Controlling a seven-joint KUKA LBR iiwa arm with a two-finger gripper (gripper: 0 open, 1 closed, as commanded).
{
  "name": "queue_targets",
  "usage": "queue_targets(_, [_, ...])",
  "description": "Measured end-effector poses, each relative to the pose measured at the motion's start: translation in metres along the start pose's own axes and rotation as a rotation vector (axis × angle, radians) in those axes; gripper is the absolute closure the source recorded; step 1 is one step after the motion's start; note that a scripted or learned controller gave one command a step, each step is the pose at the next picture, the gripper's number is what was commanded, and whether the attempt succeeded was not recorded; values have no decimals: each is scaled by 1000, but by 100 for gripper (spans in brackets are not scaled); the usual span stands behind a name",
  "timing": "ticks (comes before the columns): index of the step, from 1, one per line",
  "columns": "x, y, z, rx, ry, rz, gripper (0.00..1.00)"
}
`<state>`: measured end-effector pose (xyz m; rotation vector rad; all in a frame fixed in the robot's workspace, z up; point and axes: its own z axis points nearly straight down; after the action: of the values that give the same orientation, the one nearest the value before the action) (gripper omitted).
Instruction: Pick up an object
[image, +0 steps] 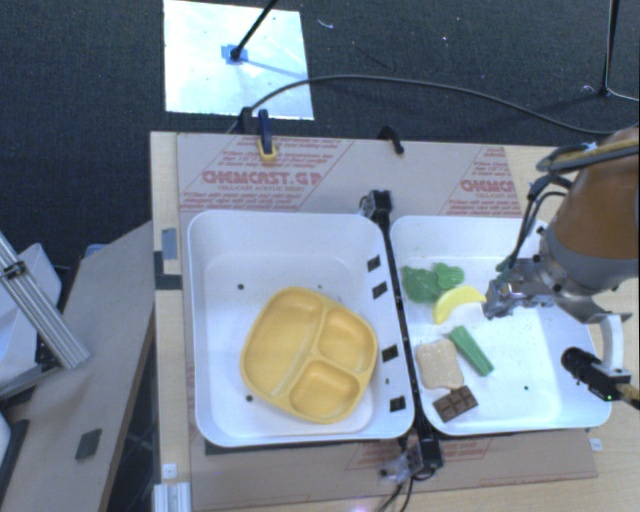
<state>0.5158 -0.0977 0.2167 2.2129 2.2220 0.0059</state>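
Note:
In the right bin (540, 395) lie a green leafy piece (432, 281), a yellow banana piece (456, 301), a green stick (470, 350), a tan cracker (438, 363) and a brown chocolate piece (456, 403). My gripper (500, 297) hangs over the right bin, just to the right of the banana piece and above the green stick. Nothing shows between its fingers. The arm's grey and orange body covers the right bin's far right part.
The left bin (220, 300) holds a yellow divided plate (310, 352). A black divider with clips (392, 320) runs between the bins. A cardboard sheet (330, 170) lies behind them, and an aluminium rail (40, 310) stands at far left.

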Motion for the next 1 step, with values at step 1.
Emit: queue_targets(1, [0,2,-50,-1,0,0,100])
